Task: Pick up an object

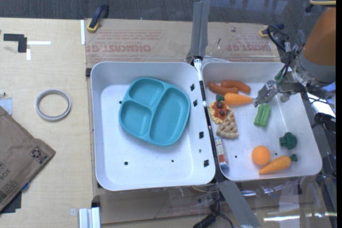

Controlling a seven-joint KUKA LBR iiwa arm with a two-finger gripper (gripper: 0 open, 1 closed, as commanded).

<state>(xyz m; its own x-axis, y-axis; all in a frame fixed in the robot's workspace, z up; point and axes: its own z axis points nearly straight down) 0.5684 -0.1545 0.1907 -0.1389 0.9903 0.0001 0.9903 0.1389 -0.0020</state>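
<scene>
Single fixed cam above bench, angled down, mid-range. Covers left bin (pixel 107 131) and right bin (pixel 304 131) fully; arm (pixel 320 42) enters from frame right.

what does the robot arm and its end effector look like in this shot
The arm is grey with a broad orange band above the wrist. Thin black cables loop beside it. Its end effector is a small metallic grey two-finger assembly with dark parts; finer detail is too small to tell.
</scene>
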